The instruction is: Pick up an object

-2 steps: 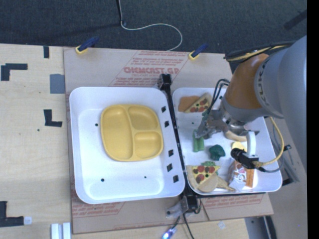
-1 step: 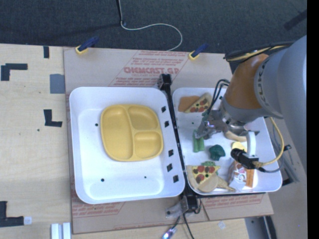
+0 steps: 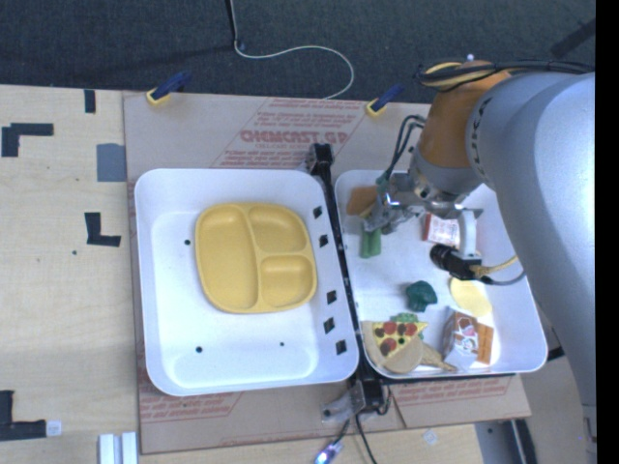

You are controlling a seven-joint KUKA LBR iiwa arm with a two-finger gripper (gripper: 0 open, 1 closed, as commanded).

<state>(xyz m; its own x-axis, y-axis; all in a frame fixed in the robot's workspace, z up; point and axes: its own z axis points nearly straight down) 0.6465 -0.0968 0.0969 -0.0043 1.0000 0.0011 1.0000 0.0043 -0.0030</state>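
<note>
My gripper (image 3: 380, 213) is low in the right bin (image 3: 522, 351), near its far left corner. Right below it a green stick-shaped object (image 3: 372, 242) stands or lies, its upper end touching or hidden by the gripper. An orange-brown object (image 3: 361, 199) lies just left of the gripper against the bin wall. The grey arm with its orange band (image 3: 447, 138) covers the bin's far right part.
Also in the right bin are a red-and-white carton (image 3: 441, 228), a dark green lump (image 3: 421, 295), a pale yellow piece (image 3: 471, 298), a pizza slice (image 3: 396, 333) and a small box (image 3: 468, 339). The left bin (image 3: 164, 259) holds a yellow divided plate (image 3: 256, 257).
</note>
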